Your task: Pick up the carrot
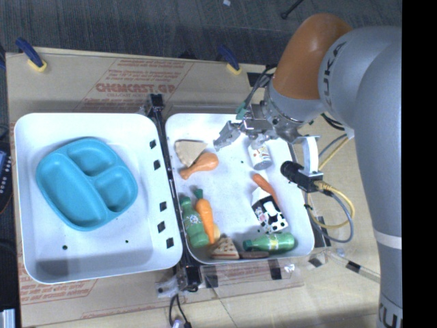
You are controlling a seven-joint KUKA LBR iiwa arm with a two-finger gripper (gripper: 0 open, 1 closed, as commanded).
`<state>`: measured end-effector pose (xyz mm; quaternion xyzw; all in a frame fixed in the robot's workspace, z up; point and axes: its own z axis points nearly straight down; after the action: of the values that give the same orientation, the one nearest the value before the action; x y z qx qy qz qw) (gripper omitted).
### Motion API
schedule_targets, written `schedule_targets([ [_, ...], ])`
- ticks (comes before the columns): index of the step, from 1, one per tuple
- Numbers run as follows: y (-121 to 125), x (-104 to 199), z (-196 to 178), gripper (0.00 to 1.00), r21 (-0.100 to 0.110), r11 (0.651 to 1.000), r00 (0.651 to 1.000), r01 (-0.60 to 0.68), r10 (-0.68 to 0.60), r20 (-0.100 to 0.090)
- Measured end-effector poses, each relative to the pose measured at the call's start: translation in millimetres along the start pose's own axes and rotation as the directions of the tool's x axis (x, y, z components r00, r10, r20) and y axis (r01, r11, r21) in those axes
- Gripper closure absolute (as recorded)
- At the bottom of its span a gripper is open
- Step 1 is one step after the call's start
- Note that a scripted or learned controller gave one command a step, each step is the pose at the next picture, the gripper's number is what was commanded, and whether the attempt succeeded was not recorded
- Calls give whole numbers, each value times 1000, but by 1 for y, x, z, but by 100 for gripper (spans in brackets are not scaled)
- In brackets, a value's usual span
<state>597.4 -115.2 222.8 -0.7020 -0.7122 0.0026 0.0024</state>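
1. Landmark: the right bin [300,214], white and shallow, on the counter [102,87].
2. Along that bin's near wall lie a green bottle [271,242] on its side and, left of it, a wedge of toast [224,251].
3. In the bin's near-left part the carrot [205,216] lies lengthwise, its leafy end pointing away from the near wall; a green vegetable [192,223] lies against its left side, touching it.
4. Towards the bin's right wall, just beyond the green bottle, is a black-and-white cow toy [268,210]; a small orange piece [263,182] lies at its far end.
5. Near the bin's left wall, farther back, a drumstick [199,163] lies touching a bread slice [188,149] just beyond it.
6. A small white can [259,156] lies in the far part of the bin, directly under the arm's wrist.
7. The tool [229,137] hangs over the bin's far part, well apart from the carrot; its fingers appear spread, with nothing between them.
8. Left of the right bin, the left bin [41,265] holds a blue divided plate [85,182].
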Motion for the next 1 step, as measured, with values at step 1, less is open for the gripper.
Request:
schedule_targets([
  [1, -45, 19, 133, 0, 1, 984, 984, 178, -178, 0],
])
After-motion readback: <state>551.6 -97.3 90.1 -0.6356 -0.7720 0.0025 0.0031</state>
